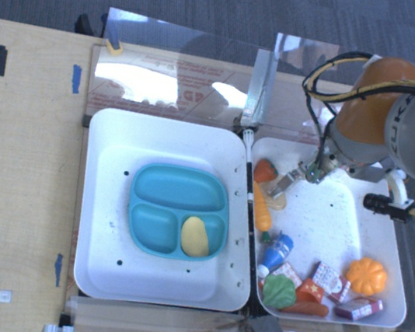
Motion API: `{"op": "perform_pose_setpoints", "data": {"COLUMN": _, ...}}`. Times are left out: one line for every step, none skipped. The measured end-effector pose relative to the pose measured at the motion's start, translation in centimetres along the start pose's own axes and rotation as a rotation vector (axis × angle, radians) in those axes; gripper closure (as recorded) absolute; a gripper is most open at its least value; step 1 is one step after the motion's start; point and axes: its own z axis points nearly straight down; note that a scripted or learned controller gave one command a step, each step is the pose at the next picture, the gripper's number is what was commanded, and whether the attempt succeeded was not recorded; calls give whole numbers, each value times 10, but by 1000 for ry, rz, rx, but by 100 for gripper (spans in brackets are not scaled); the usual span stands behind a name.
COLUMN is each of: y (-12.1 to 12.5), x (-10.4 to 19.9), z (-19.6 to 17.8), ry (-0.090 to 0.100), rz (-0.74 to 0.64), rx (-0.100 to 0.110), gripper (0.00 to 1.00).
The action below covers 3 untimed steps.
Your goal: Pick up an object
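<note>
My gripper [280, 186] hangs low over the upper left of the right bin [341, 215], reaching in from the grey arm with its orange band [377, 95]. Its tip is right beside a red-orange toy [265, 169] and just above a small beige disc [275, 203]. An orange carrot-like piece [263, 212] lies along the bin's left wall below it. Nothing visibly sits in the gripper.
Along the right bin's near side lie a blue bottle [278, 252], a green toy [279, 291], a red-white box [327, 277], an orange pumpkin [366, 276] and a maroon piece [358, 309]. The left bin [102, 183] holds a blue divided tray [175, 191] with a yellow piece [196, 236].
</note>
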Motion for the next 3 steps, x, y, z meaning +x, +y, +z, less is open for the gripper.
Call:
{"op": "perform_pose_setpoints", "data": {"y": 0, "x": 0, "z": 0, "ry": 0, "rz": 2, "rx": -1, "gripper": 0}}
{"op": "perform_pose_setpoints", "data": {"y": 4, "x": -3, "z": -14, "ry": -17, "rz": 1, "rx": -18, "gripper": 100}}
{"op": "perform_pose_setpoints", "data": {"y": 5, "x": -4, "z": -26, "ry": -21, "rz": 1, "rx": -24, "gripper": 100}}
